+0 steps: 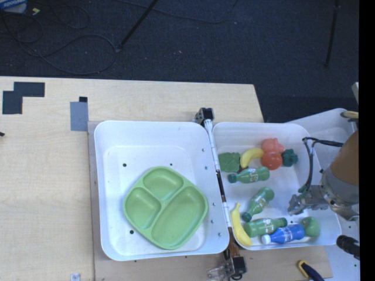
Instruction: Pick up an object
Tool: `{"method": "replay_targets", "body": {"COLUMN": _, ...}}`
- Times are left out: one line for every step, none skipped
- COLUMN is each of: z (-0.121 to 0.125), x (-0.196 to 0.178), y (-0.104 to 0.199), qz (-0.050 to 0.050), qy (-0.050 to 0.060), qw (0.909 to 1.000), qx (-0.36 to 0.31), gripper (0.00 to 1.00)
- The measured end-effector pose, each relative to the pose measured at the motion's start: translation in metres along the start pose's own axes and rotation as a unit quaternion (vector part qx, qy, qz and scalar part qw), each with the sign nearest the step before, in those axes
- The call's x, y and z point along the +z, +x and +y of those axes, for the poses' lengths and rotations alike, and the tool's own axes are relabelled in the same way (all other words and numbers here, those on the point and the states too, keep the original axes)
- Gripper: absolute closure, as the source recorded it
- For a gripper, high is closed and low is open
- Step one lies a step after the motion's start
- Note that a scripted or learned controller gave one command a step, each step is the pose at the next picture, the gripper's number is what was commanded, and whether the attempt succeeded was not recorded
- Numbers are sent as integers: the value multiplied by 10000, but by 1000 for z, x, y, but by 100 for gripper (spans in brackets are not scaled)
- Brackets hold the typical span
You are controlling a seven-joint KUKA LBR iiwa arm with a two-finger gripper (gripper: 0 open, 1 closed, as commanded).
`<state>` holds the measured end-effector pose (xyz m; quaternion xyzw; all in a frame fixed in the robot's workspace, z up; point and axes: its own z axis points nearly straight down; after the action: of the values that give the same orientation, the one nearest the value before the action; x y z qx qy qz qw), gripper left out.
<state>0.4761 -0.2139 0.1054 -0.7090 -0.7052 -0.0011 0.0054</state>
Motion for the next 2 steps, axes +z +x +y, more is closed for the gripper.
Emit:
{"method": "replay_targets", "body": {"z": 0, "x": 0, "y": 0, "qz": -1, "qy": 0, "qw": 10000, "qx": 4, "gripper": 0}}
{"method": "replay_targets", "body": {"z": 0, "x": -8, "y": -1, "qz": 5, "qy": 14, "qw": 10000, "qx": 5, "gripper": 100}}
